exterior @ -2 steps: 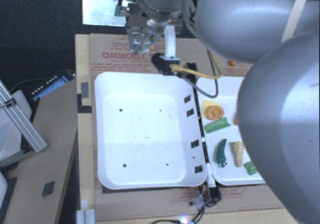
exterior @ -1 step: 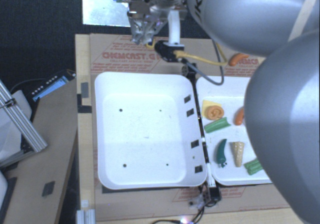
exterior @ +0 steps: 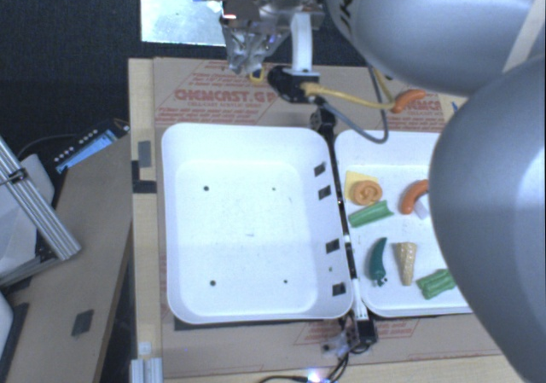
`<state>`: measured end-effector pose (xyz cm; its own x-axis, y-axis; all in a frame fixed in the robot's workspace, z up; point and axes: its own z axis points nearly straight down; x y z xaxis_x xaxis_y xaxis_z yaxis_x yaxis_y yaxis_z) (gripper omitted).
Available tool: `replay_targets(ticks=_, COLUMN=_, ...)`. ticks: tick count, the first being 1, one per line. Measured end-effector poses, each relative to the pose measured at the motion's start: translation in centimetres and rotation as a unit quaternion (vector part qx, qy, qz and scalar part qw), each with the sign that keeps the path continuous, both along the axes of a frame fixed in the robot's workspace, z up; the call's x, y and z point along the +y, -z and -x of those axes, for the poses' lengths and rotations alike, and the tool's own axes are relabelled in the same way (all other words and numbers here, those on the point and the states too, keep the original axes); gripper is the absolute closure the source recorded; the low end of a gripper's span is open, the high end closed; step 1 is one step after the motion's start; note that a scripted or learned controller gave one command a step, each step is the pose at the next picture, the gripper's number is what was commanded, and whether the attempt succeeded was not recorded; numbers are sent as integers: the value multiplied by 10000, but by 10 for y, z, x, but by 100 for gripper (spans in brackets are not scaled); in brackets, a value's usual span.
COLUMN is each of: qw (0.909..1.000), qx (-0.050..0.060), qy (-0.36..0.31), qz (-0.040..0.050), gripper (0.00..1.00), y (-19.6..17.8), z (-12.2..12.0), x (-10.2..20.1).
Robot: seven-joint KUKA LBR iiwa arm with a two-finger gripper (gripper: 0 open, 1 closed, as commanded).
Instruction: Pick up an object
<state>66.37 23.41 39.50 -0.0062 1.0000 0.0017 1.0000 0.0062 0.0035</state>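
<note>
My gripper hangs high above the back edge of the left white bin, over the cardboard sheet behind it. Its tip is small and blurred against the cardboard. The right white bin holds several small toys. A yellow-orange spiral piece and an orange sausage lie toward the back. A green pod rests just in front of them. A dark green pepper, a cream cone and a second green piece lie near the front. The grey arm covers the right part of that bin.
A cardboard sheet lies under both bins. A yellow cable runs across it behind the right bin, ending by an orange piece. Black clips line the seam between the bins. An aluminium rail stands at the left.
</note>
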Motion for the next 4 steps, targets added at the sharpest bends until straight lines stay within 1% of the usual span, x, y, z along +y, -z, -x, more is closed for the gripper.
replay_targets(ticks=1, qw=10000, qx=2, qy=2, qz=-1, gripper=100, y=-18, z=13, x=-4)
replay_targets(ticks=2, qw=10000, qx=15, qy=28, qz=1, gripper=100, y=-24, z=42, x=-16)
replay_targets(ticks=3, qw=10000, qx=8, qy=11, qz=-2, gripper=100, y=-41, z=72, x=-21)
replay_targets(ticks=4, qw=10000, qx=70, qy=-2, qz=21, gripper=100, y=32, z=149, x=-24)
